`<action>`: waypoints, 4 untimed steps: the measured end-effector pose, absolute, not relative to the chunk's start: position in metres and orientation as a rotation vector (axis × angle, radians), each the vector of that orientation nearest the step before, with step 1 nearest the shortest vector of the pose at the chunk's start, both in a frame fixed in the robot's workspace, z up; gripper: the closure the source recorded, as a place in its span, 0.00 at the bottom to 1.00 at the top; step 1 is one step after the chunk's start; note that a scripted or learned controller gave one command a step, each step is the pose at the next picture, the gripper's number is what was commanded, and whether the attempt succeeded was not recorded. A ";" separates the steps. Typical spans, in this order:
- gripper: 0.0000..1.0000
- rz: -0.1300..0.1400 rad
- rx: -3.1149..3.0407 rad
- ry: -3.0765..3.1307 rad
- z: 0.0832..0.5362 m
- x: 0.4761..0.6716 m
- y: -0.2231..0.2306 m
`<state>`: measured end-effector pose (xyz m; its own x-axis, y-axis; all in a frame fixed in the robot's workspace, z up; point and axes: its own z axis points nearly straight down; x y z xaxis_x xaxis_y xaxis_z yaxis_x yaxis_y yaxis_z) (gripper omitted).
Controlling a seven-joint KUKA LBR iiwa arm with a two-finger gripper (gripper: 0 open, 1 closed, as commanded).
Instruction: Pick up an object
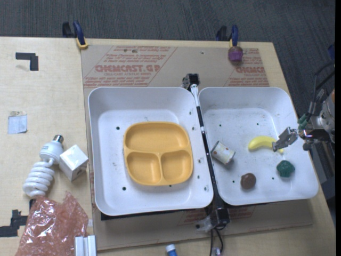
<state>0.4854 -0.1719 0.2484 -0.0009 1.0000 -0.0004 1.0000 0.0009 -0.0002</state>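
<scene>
The right bin holds a yellow banana, a dark green lump, a brown ball and a small white cylinder with a tan end. My gripper reaches in over the bin's right wall and sits low at the banana's right end, just above the green lump. From this view I cannot make out whether it touches the banana. Nothing is lifted off the bin floor.
The left bin holds a yellow divided tray. On the bench to the left lie a spiral light bulb, a white cube and crumpled pink plastic. A purple thing sits behind the right bin.
</scene>
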 end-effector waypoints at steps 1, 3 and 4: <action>0.00 0.000 2.223 2.220 0.148 0.478 -0.214; 1.00 0.002 2.222 2.217 0.103 0.482 -0.186; 0.00 0.002 2.222 2.217 0.103 0.482 -0.186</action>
